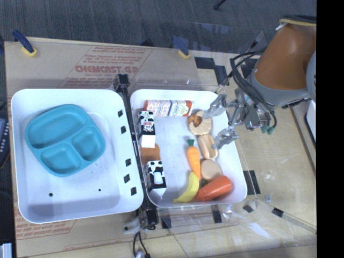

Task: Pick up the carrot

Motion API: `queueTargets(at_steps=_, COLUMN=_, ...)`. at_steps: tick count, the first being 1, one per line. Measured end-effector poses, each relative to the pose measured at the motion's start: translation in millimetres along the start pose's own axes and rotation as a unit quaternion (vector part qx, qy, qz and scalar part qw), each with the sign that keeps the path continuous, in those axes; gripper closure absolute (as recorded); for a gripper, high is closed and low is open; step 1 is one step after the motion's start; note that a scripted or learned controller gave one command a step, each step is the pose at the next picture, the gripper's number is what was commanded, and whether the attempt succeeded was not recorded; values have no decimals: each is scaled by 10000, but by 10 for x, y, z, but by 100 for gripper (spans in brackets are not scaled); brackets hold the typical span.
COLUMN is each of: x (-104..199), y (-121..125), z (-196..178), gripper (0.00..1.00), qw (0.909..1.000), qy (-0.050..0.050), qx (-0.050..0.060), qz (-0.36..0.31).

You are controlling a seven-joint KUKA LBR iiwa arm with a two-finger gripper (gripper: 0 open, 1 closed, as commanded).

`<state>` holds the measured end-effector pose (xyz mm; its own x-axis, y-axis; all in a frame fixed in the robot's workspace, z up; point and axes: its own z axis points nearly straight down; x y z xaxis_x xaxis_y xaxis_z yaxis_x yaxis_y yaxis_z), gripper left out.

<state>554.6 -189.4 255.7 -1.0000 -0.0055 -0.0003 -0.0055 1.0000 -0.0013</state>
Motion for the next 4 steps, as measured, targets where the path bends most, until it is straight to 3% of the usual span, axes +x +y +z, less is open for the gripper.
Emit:
queueTargets(at_steps=1, x=-26, y=85, z=1480, gripper=0, qw=9996, qy=56, qx=-29, qz=-274)
queueTargets(at_steps=2, x=-83, y=91, z=1315, gripper=100, qw=9995, qy=-13, qx=-3, qz=-323)
queueTargets(at_steps=3, x=-170, y=701, z=933, gripper=100, qw=10000, qy=-31, qx=-12, qz=69)
queueTargets(at_steps=4, x=-158, y=681, z=947, gripper=0, qw=10000, qy=-15, qx=-4, qz=81)
